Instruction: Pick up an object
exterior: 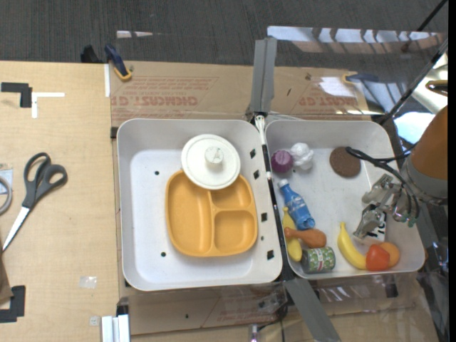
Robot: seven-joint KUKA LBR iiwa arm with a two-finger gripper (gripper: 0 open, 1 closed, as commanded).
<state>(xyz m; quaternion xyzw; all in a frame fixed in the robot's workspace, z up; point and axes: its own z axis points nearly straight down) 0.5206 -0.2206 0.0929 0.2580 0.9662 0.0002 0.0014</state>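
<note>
My gripper [371, 224] hangs low over the right side of the right bin [324, 191], just above and to the right of a yellow banana [348, 246]. A red-orange tomato [379, 256] lies right below it. Further left in this bin are a blue bottle [296, 206], an orange carrot-like piece [308, 237], a small yellow fruit [293, 249] and a green can [318, 260]. Near the bin's back lie a purple item [282, 161], a white crumpled item [303, 154] and a brown disc [345, 162]. Nothing is visibly held.
The left bin [139, 212] holds a yellow divided plate [211, 216] with a white round lid [211, 161] at its back edge. Scissors [35, 184] lie on the bench at the far left. A grey divider bar [262, 77] stands behind the bins.
</note>
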